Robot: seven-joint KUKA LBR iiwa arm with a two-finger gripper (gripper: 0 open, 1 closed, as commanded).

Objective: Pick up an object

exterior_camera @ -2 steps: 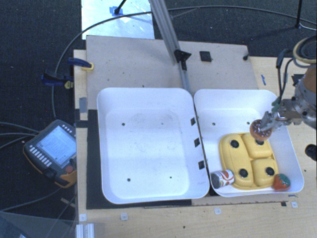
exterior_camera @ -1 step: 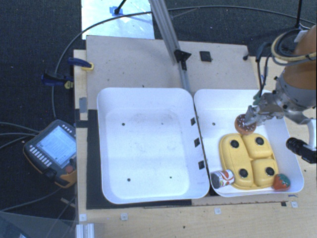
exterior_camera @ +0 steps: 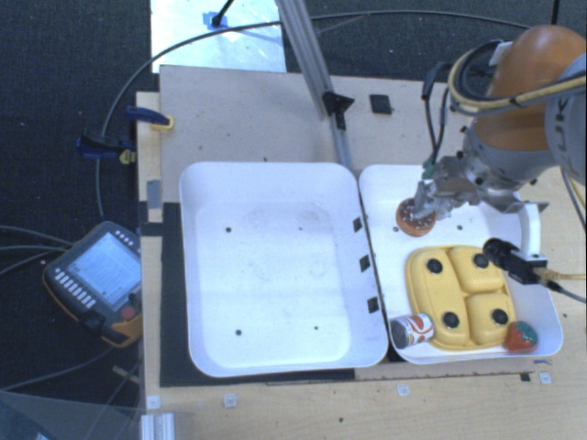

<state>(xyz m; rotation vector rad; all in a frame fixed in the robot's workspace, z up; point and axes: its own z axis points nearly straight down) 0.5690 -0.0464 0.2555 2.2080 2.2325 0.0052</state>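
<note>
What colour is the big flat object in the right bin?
Yellow with black dots, as the camera view shows: the flat object lies in the right bin.

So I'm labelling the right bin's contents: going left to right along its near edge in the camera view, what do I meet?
Can → yellow tray → strawberry. The brown round thing lies farther back, under the hand, so I leave it out of the order.

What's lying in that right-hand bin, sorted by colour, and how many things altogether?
Yellow: 1, the yellow block with round black holes.
Brown: 1, the small round brown thing under the gripper.
Red: 1, the strawberry at the near corner.
Red and white: 1, the little can on its side.
Total: 4.
</note>
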